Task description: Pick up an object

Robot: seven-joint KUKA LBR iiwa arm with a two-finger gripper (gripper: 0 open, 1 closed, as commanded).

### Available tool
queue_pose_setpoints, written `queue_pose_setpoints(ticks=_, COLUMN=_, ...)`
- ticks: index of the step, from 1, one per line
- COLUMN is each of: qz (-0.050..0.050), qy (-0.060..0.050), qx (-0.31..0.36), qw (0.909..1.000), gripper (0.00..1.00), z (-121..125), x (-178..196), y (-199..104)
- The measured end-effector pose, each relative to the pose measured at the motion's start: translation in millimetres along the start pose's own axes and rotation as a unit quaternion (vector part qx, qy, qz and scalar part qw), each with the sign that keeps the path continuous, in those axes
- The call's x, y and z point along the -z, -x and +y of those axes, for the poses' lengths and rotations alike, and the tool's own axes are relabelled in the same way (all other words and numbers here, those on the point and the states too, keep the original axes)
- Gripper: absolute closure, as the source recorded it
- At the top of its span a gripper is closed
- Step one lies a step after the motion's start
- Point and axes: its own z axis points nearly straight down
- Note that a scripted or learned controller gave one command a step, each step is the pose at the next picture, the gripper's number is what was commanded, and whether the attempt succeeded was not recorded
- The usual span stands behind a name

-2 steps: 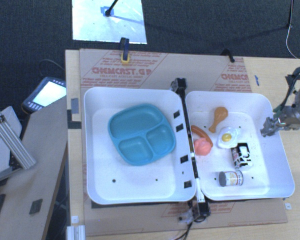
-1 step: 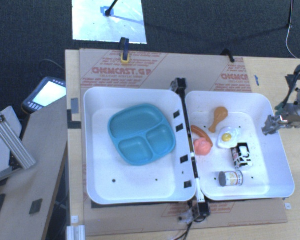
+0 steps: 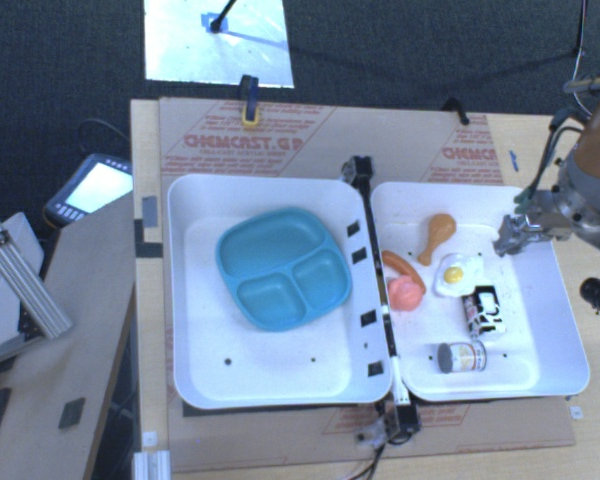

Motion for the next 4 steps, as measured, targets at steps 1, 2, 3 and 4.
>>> queue_pose_setpoints(ticks=1, qz=0.000, qy=0.000, qx=0.000, qw=1.0000, gripper=1.00, z=21.1, x=5.1, y=-53.3)
queue_pose_setpoints(ticks=2, qz=0.001, qy=0.000, qx=0.001, qw=1.0000, gripper=1.00, z=37.5, x=10.5, y=-108.7)
queue_pose_setpoints(ticks=3, qz=0.000, qy=-0.001, qx=0.000, qw=1.0000, gripper=1.00, z=48.4, x=-4.3, y=-154.8)
queue_pose_setpoints(ticks=4, qz=0.000, qy=-0.001, qx=0.000, qw=1.0000, gripper=1.00, z=53.5, x=-6.5, y=-198.8)
